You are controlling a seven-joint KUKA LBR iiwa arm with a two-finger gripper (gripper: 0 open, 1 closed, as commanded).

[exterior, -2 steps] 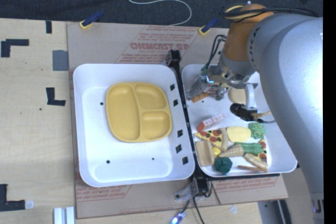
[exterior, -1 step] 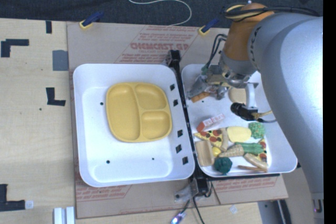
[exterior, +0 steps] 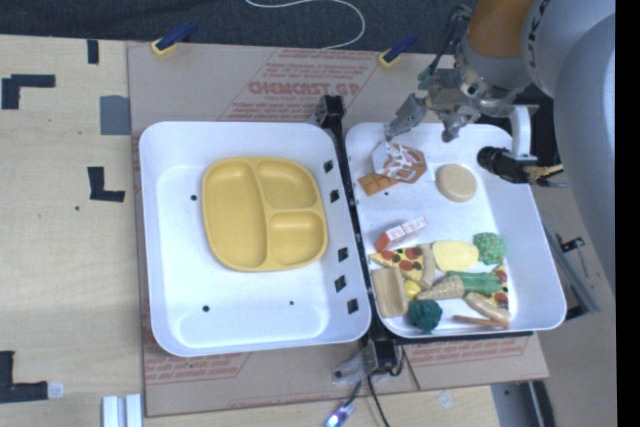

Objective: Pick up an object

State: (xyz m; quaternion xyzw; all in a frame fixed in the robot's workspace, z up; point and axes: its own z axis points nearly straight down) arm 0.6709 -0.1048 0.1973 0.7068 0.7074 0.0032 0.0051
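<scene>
My gripper (exterior: 428, 123) hangs open over the back of the right bin (exterior: 530, 215), with nothing between its fingers (exterior: 404, 121). Just below its left finger lies a crumpled white and brown piece (exterior: 398, 161), with a small brown piece (exterior: 373, 183) next to it. A tan round cookie (exterior: 456, 182) sits a little in front of the right finger. Toy food is piled at the bin's front: a red and white packet (exterior: 402, 232), a pizza slice (exterior: 400, 258), a yellow piece (exterior: 452, 255), a green broccoli (exterior: 488, 247) and a dark green one (exterior: 424, 315).
The left bin (exterior: 170, 235) holds a yellow divided plate (exterior: 265, 212). A black divider (exterior: 345, 205) runs between the two bins. The grey arm with its orange band (exterior: 510, 5) fills the upper right. A white cable (exterior: 290, 3) lies behind the bins.
</scene>
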